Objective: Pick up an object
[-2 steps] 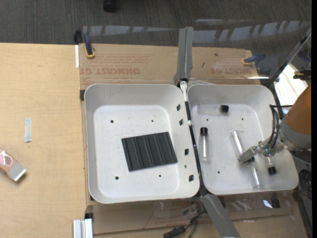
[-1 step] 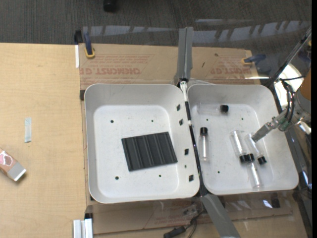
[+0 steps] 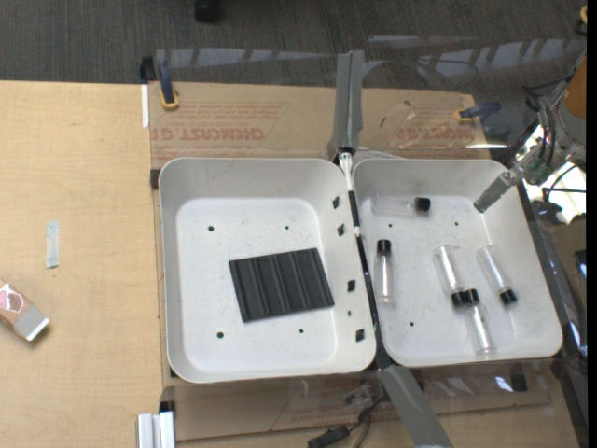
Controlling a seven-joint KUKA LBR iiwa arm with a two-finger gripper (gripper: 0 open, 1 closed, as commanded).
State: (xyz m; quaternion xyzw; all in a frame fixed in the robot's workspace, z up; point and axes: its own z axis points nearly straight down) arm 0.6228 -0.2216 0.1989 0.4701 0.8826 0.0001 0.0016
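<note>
Two shallow white bins sit side by side on a cardboard-covered bench, with a light wooden surface to the left. A dark ribbed mat (image 3: pixel 281 284) lies in the left bin (image 3: pixel 187 250), while the right bin (image 3: pixel 532 278) holds four clear tubes with black caps (image 3: pixel 383 267) (image 3: pixel 451 273) (image 3: pixel 494 273) (image 3: pixel 478 323) and a small black cap (image 3: pixel 422 204) near its far wall. Over the right bin's far right corner hangs the gripper (image 3: pixel 492 193), holding nothing, though whether its jaws stand wide or closed cannot be told.
</note>
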